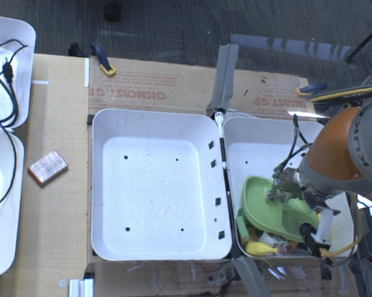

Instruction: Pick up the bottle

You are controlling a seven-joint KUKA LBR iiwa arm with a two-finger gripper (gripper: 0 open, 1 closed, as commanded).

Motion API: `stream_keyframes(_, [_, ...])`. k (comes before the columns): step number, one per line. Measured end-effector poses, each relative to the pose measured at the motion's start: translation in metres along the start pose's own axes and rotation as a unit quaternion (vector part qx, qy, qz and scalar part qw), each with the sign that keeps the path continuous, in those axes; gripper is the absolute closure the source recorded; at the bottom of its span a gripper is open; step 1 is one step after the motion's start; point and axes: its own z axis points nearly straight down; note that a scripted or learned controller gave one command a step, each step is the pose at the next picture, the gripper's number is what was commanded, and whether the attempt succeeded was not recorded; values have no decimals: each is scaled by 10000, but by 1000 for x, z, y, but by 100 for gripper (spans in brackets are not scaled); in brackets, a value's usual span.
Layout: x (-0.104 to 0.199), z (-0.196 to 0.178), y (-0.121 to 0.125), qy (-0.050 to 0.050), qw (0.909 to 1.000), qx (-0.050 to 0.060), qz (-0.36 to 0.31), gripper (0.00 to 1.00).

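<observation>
In the right bin (261,149) my gripper (278,189) hangs low over the left part of a green dish (258,205). Along the bin's front wall several small items lie partly under the dish's edge: a yellow piece (259,248), a pale object with a red patch (279,244), and a green item with a dark end (241,228). Which of these is the bottle I cannot tell. The grey arm with its orange band (337,148) covers the bin's right side.
The left bin (103,171) sits beside the right one, with a raised divider (221,172) between them. A small patterned box (47,167) lies on the bench to the left. Cables and white trays (0,102) are at the far left.
</observation>
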Motion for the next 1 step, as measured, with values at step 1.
stream_keyframes(1, [16,-53,66,5,9982,264,533,0])
